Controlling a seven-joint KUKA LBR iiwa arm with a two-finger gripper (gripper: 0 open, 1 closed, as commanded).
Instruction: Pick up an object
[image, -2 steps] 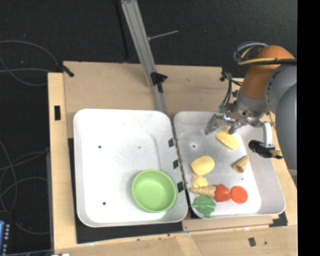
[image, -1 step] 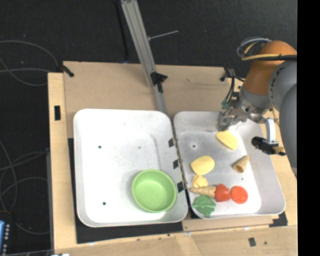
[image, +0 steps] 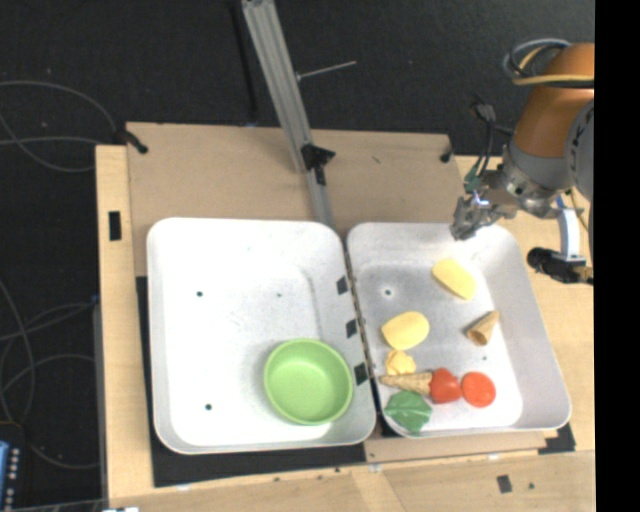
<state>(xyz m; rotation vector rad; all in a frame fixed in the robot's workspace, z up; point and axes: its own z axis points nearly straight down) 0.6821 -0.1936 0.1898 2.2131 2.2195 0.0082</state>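
Hanging over the far right corner of the right bin (image: 520, 300), the gripper (image: 466, 228) points down at the bin's rim with nothing between its tips, though whether it is open or closed cannot be told at this size. Below it in that bin lie a yellow wedge (image: 454, 279), a small tan cone (image: 482, 327), a yellow lump (image: 405, 329), two red pieces (image: 462, 388), a longer cone (image: 406, 380) and a green piece (image: 408, 410), while the left bin (image: 220, 280) holds a green bowl (image: 307, 381) near its front right corner.
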